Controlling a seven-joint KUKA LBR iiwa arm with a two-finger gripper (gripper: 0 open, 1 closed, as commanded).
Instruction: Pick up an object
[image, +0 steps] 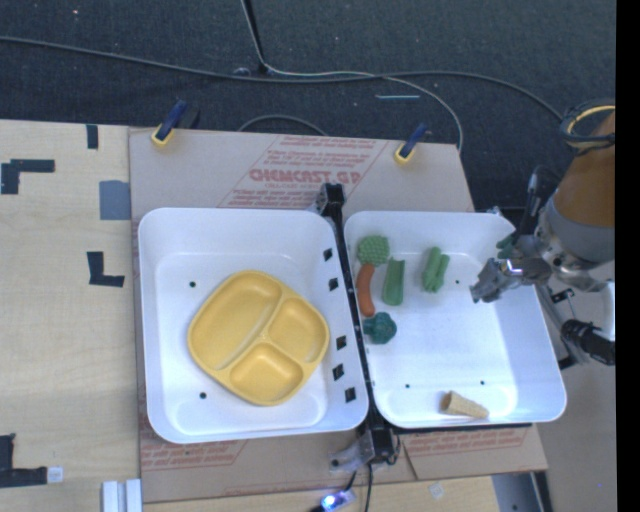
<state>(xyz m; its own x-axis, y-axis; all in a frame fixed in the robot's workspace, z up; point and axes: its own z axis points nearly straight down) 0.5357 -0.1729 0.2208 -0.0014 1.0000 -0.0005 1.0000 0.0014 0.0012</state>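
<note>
The hand (490, 283) hung over the right edge of the right bin (520, 350), near its upper right corner, and the grey arm (580, 215) with the orange band came in from the right. Nothing was seen between its parts, and I cannot tell if they were apart or together.

The things to pick lay mostly on the left side of this bin. A green broccoli piece (373, 249) sat near the top left corner, with an orange carrot (366, 288) just below it, close to the dividing wall. A green pickle (393, 282) lay just beside the carrot, and a second green piece (434, 270) lay a little more to the right. A dark green round vegetable (379, 327) rested under the carrot's lower end. A tan bread piece (465, 405) lay near the bottom edge.

The middle and right part of the bin floor was open.

In the left bin (160, 330) a yellow divided plate (259, 337) lay tilted, with free floor around it.
</note>
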